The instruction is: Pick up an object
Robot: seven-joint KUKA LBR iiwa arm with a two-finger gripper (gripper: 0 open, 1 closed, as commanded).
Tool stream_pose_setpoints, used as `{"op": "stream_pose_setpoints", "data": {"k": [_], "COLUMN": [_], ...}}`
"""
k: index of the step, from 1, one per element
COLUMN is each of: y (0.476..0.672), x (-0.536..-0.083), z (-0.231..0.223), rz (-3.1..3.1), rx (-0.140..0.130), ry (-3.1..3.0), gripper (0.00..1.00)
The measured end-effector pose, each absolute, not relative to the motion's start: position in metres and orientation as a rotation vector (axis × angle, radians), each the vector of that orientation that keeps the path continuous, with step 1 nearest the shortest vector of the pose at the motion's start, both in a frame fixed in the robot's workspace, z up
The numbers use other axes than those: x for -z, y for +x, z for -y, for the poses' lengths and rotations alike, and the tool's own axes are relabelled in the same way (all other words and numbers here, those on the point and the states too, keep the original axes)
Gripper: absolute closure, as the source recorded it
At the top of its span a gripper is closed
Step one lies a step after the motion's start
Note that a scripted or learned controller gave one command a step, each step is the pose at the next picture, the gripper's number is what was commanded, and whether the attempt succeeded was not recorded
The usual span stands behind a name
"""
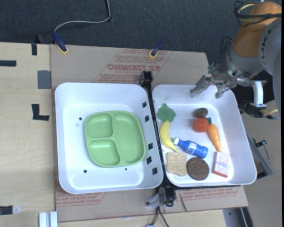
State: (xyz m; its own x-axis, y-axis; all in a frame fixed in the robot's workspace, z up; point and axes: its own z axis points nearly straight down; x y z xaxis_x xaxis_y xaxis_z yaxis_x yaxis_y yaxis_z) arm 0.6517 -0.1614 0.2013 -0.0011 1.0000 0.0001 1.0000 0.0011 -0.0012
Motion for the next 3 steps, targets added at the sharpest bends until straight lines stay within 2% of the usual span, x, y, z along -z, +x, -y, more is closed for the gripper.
{"op": "stream_pose_setpoints", "data": {"k": [1,2,3], "y": [0.618,0.592,0.592], "x": [-0.087,-0.087,-0.097], "z": [0.166,0.129,0.129], "rz": [2.224,2.225,2.227], "rx": [0.002,0.002,0.003], "ry": [-2.222,-2.222,-2.224], "gripper": [0.00,0.00,1.00]}}
